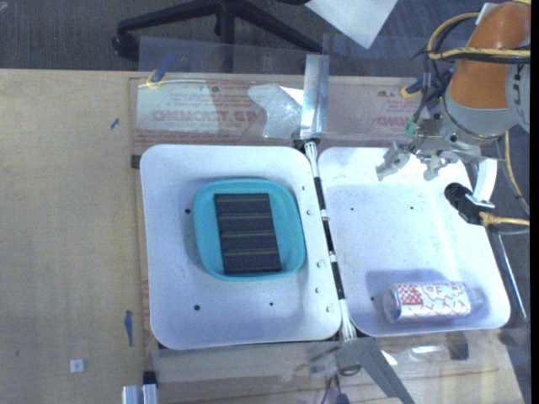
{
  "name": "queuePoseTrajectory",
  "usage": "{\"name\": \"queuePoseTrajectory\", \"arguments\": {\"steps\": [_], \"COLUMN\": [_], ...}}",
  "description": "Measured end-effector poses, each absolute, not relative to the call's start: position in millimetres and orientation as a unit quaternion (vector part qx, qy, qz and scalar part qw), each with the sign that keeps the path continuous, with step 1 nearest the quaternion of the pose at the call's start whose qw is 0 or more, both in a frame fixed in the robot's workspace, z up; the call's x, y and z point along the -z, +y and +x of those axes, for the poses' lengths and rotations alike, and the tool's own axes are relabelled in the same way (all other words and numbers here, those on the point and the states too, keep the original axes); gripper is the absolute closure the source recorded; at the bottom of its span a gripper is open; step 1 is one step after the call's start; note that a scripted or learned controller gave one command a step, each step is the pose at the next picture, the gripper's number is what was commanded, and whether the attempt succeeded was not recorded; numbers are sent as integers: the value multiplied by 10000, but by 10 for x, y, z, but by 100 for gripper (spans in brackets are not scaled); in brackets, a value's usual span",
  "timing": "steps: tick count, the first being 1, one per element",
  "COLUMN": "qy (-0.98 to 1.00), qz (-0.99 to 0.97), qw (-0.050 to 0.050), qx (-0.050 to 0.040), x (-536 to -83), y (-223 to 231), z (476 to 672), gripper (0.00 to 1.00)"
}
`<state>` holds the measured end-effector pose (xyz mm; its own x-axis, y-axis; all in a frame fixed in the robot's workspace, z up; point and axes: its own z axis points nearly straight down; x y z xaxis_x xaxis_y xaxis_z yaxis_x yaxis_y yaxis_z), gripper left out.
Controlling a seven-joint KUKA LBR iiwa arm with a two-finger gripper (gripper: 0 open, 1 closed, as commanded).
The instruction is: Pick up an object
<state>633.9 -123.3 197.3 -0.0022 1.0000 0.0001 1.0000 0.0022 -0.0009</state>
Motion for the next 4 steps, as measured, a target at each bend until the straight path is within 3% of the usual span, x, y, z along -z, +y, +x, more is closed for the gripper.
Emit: {"name": "queuePoseTrajectory", "arguments": {"steps": [1, 2, 3, 4], "qy": [-7156, -6191, -7319, -7803], "qz": [-6985, -7853, -6814, -6254], "qw": [-1, 15, 13, -20], "qx": [-3, -6, -3, 17], "x": [-2008, -2100, -1415, -879], "y": [-1616, -1499, -1390, -1315], "z": [5699, 5124, 4788, 4811], "gripper": [0, 0, 0, 0]}}
